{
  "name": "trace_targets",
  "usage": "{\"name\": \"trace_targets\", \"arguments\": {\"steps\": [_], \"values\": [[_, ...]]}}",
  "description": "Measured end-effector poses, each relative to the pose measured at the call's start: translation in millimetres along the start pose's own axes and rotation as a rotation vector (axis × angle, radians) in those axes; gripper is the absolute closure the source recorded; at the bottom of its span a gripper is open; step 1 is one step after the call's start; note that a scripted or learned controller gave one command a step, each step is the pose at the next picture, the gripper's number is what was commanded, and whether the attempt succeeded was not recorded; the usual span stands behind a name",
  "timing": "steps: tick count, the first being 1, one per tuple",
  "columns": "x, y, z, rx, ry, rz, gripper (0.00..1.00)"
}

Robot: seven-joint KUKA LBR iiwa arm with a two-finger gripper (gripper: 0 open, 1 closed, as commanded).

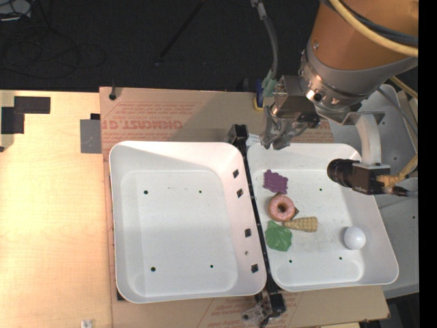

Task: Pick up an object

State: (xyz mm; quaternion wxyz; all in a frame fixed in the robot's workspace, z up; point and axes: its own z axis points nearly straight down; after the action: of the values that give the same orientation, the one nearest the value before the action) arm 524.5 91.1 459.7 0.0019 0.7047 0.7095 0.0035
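At the bottom of the frame, the two white bins sit side by side on a sheet of cardboard [171,118], joined by a black divider [247,203]. The left bin [130,251] takes up the middle of the picture; the right bin [372,265] holds everything worth picking.

Lowest in the right bin, toward its right side, lies a white ball [354,238]. Left of it, close to the divider, is a green piece [278,237]. Just above that a small cone [302,224] lies on its side, its wide end touching a pink doughnut [280,207]. Above the doughnut is a purple piece [275,181], a little apart from it.

Higher still, at the bin's top edge, the gripper [279,139] hangs below the grey wrist, above the purple piece and clear of all the objects. I cannot tell whether its jaws are apart or together; they merge into one dark shape against the shadow.

For a clean pick, the ball is probably the safest target since it lies alone. The doughnut, cone and green piece crowd together, so a descent there risks nudging a neighbour. The purple piece is nearest and looks flat, which may need a low, centred close.

The arm's upper body is cut off at the top right, and a dark cylinder [351,174] overhangs the bin's right rim.
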Motion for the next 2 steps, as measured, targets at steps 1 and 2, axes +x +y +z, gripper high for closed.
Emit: {"name": "trace_targets", "arguments": {"steps": [1, 2], "values": [[-89.5, -53.3, 97.8, 0.023, -0.005, 0.017, 1.00], [-54.4, -40.9, 8.5, 0.001, -0.001, 0.003, 1.00]]}}
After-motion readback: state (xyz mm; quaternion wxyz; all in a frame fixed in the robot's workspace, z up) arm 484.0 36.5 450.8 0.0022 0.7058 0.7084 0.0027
